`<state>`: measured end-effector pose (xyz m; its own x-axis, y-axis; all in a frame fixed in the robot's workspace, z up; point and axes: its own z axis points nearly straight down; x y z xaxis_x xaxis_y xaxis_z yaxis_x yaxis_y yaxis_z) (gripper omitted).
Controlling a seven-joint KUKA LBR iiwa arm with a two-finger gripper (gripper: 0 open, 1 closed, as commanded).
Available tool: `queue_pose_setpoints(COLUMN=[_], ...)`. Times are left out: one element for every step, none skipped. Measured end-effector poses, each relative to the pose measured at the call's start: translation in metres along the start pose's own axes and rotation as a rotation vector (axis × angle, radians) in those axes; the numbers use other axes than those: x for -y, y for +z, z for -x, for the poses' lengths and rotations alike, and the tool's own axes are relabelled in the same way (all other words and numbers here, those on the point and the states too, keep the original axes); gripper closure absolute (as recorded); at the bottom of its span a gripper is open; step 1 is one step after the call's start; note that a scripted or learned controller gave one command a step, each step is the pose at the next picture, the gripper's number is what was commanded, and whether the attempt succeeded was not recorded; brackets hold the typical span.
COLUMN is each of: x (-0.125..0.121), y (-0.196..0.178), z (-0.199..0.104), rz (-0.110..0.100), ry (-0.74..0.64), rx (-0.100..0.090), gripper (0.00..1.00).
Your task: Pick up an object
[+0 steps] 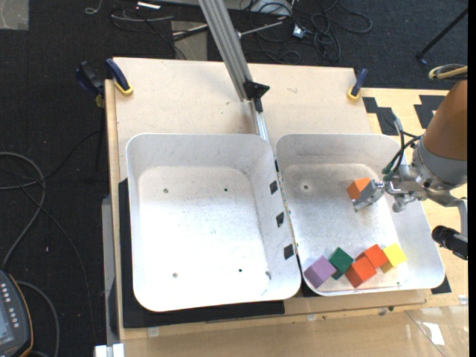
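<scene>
Currently the tool (pixel 370 195) sits clamped on a small orange block (pixel 360 188) above the right bin (pixel 312 155). The block looks rigid, light and smooth-faced; grip opposing flat faces, centred, since an edge hold may slip.

Grey arm (pixel 445 166), orange band (pixel 454 121), metal hand (pixel 387 197).

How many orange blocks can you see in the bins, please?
2. One orange block sits at the gripper fingertips, mid right bin. The other orange block lies in the front cluster between the green block and yellow block. Others may be hidden.
</scene>
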<state>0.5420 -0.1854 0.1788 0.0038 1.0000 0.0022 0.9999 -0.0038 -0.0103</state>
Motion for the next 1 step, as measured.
queue_pose_setpoints(x=[-0.0147], y=[-0.1296], z=[-0.0142], rz=[0.02], ry=[-0.009], rx=[0.006], gripper=[0.0])
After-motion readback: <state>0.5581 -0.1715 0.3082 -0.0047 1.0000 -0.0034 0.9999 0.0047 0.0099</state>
